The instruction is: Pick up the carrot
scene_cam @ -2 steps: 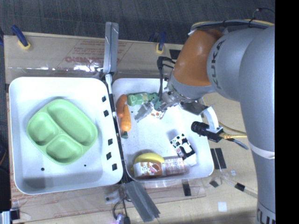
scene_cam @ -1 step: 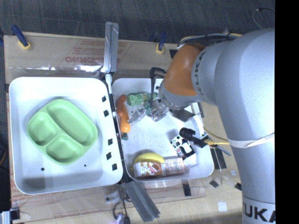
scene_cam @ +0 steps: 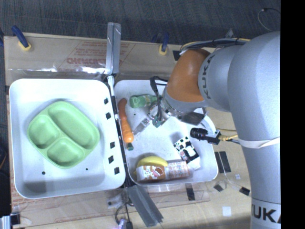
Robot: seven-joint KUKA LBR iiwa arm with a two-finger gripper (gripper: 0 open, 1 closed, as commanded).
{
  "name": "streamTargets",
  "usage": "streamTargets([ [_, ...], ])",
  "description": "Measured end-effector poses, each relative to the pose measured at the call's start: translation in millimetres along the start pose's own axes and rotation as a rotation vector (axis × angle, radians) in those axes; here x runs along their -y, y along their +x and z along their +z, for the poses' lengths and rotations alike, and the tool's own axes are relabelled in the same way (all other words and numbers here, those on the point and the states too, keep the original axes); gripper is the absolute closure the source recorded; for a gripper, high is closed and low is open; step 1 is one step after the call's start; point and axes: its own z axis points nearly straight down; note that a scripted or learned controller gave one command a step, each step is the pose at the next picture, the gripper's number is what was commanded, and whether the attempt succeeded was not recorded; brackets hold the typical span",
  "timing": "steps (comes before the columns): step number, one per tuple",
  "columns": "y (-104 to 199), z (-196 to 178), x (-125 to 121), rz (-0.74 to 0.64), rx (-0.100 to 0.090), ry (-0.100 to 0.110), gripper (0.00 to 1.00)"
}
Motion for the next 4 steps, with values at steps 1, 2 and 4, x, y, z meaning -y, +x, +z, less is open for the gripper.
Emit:
streamTargets([
  [1,28,-1,28,-0.167,0.011,0.001,0.0],
  [2,44,2,39,-0.852,-0.005,-0.002,0.0],
  [4,36,-99,-51,-0.855,-0.001,-0.002,1.0],
])
